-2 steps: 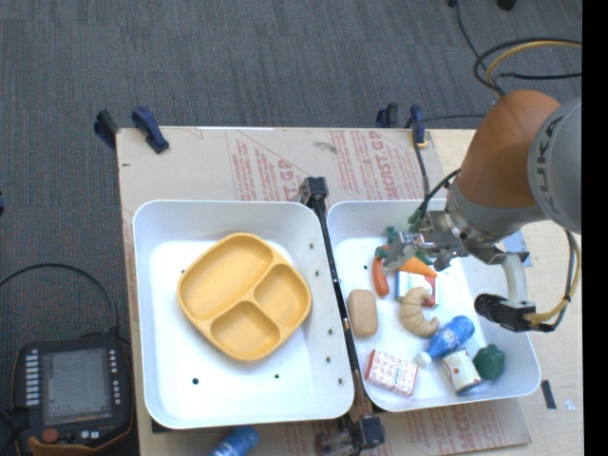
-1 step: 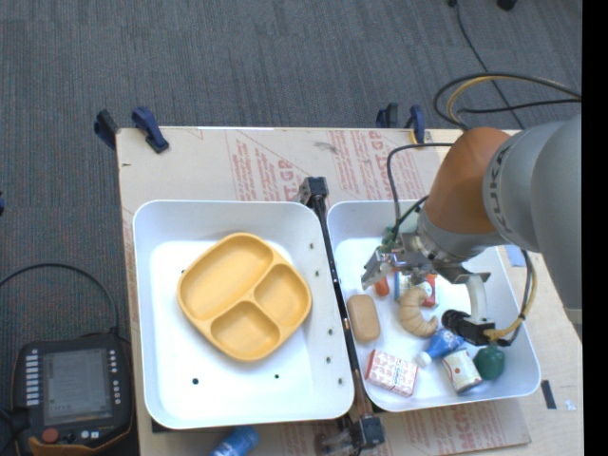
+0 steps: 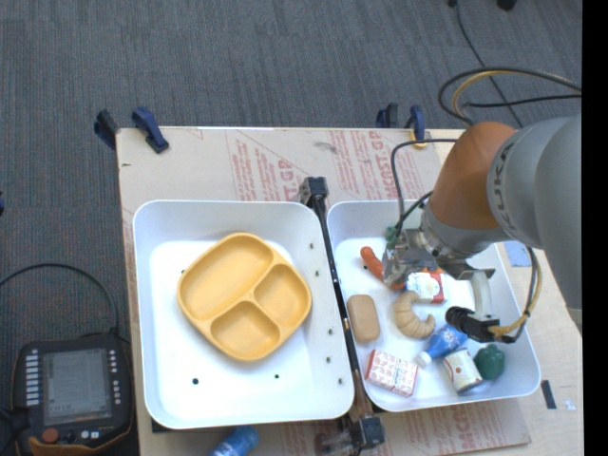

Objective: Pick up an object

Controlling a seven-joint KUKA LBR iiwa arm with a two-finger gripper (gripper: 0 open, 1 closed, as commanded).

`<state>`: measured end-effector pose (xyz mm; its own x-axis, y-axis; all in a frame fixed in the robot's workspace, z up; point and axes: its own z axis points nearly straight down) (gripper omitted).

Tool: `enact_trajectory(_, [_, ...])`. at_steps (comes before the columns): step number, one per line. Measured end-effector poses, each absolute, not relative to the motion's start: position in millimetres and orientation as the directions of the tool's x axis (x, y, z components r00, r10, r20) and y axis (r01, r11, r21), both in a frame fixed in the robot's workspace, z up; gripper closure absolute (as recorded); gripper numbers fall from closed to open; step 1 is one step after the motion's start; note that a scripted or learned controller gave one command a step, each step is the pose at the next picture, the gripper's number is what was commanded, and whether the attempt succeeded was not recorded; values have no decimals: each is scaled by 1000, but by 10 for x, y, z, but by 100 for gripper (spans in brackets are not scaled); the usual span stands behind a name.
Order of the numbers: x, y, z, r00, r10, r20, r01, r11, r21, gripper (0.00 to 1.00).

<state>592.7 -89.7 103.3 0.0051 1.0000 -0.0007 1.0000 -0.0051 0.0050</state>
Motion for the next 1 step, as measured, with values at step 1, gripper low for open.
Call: enact_trajectory(1, [5925, -896, 1031, 5, 1000, -1, 1000, -5, 5, 0])
